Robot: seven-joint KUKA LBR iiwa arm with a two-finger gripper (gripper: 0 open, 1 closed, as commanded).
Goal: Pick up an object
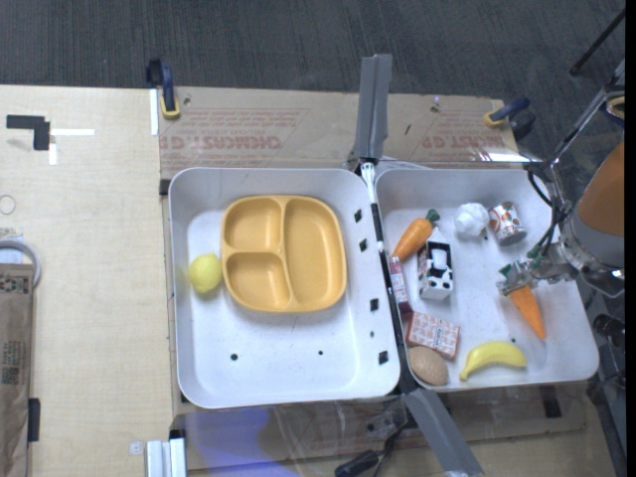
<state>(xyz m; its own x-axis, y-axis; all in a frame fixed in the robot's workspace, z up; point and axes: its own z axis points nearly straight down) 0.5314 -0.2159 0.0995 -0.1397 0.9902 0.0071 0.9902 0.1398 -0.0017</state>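
Arm: we see the grey arm (606,202) with its orange band reaching in from the right, over the right edge of the right bin (571,361).

Fingers: we place the fingers (519,278) low in the right bin's right half, at the leafy top of a carrot (529,308); we cannot tell how far apart they stand, nor whether they grip anything.

Carrot by the fingers: it lies on the bin floor, tip pointing near and right, top end touching or just under the fingers.

Second carrot (412,237): we find it at the left side of the right bin, tilted, green top to the far right.

Right bin, far side: a white crumpled lump (471,219) and a small can (507,223) lie side by side.

Right bin, middle: a black-and-white carton (435,270) stands just right of a thin red packet (398,280) along the left wall.

Right bin, near side: a pink patterned box (433,333), a brown bun (428,366) and a banana (493,358).

Left bin (199,366): a yellow divided plate (284,252) sits in the far half, a lemon (206,272) touching its left rim.

Surface: we see both bins on brown cardboard (258,127), with pale wood (79,296) to the left.
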